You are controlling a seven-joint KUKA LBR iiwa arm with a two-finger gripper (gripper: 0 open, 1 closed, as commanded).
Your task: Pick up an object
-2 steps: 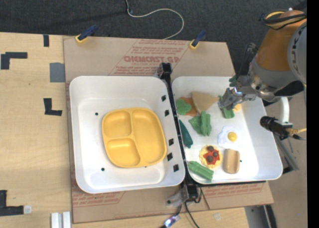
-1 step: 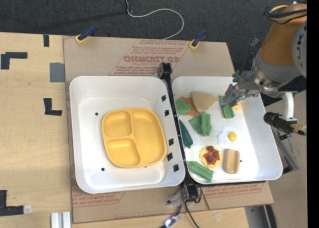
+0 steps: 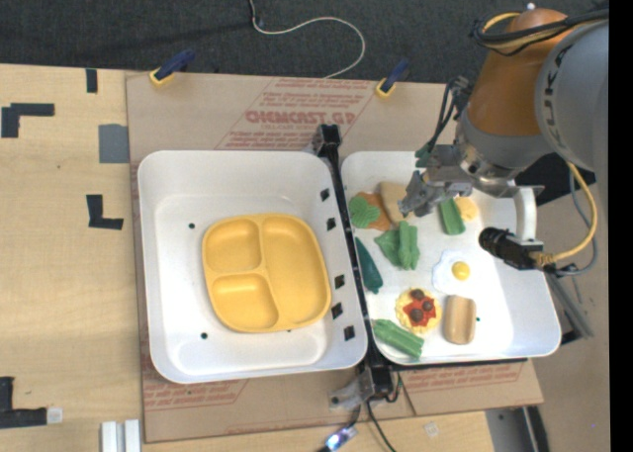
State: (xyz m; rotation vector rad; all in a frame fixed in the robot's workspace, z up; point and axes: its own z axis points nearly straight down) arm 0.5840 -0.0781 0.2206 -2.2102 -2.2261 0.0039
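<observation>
Two white bins sit side by side: the left bin holds a yellow divided tray, the right bin a scatter of toy food at right of centre. The gripper hangs low over the pieces in that bin's upper left. Whether it is open cannot be told.

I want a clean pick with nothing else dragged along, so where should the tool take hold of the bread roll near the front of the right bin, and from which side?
Take the bread roll across its narrow middle, coming straight down from above. It lies flat with its long axis running front to back, so its left and right flanks are the short span. Probably mind the left flank: the small pizza sits close there, while the bin floor on the right is bare.
</observation>
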